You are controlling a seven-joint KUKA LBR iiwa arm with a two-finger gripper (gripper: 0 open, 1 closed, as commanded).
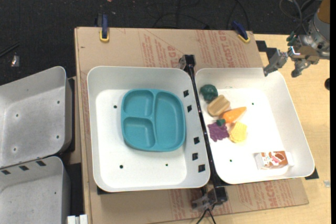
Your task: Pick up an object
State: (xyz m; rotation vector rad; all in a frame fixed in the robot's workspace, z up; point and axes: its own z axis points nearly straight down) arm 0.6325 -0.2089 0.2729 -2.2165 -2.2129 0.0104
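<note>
The gripper (283, 63), fingers spread wide and empty, hangs above the right white bin's (299, 128) far right corner. The small orange plastic carrot (234, 113), near the bin's left wall, looks light, stiff and slippery; grip across its thick middle.

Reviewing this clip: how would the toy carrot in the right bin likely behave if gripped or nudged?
The toy carrot looks like smooth moulded plastic, so probably stiff, light and somewhat slippery. Its tapered, rounded shape may roll or pivot when nudged. It touches the tan bread piece and lies near the yellow piece, so neighbours would likely shift too.
</note>
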